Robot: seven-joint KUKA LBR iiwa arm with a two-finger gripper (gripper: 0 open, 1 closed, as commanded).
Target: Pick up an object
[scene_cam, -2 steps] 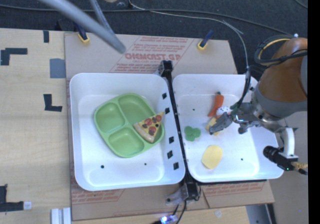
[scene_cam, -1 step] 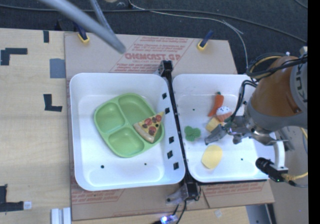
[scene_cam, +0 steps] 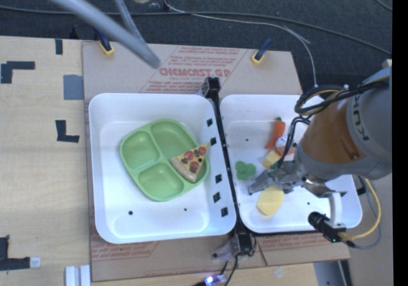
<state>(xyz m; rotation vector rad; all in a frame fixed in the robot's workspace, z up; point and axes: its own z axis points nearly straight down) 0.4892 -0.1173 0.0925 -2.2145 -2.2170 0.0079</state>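
The right bin holds several toy foods. An orange carrot lies near its middle. A green leafy piece sits close to the divider. A pale yellow chunk lies just right of the green piece, and a larger yellow piece rests near the front wall. My gripper is low in this bin, between the green piece and the larger yellow piece and just above the latter. The grey arm with its orange band covers the bin's right half.
The left bin holds a green divided plate with a pizza slice on its right edge. A black divider runs between the bins. Cables trail by the right bin's front right corner.
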